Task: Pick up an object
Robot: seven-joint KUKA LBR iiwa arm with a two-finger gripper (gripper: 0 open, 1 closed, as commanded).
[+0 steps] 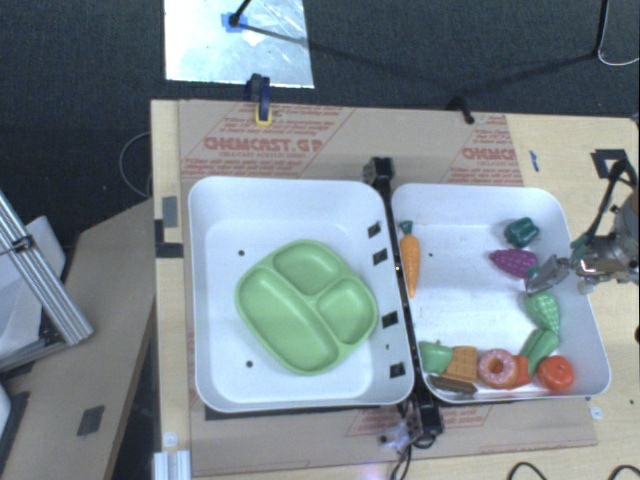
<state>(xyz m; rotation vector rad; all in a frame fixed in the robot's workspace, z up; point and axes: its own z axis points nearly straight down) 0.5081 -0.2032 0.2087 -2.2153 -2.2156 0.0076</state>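
The right bin (470, 298) holds several toy foods. An orange carrot (408, 258) lies along its left wall. A teal pepper (521, 232) and purple grapes (513, 261) sit at the upper right. A pale green corn-like piece (545, 311), a green pod (538, 346), a red tomato (556, 372), a pink donut (497, 368), a tan cracker (462, 361) and a green piece (435, 355) line the right and front walls. My gripper (548, 271) reaches in over the bin's right rim, just right of the grapes and just above the corn-like piece. I see nothing held in it.
The left bin (220, 228) holds a light green divided plate (305, 306). Black clips (380, 173) join the two bins along the middle wall. Cardboard (300, 143) lies under the bins, and a foil sheet (238, 28) sits on the floor behind.
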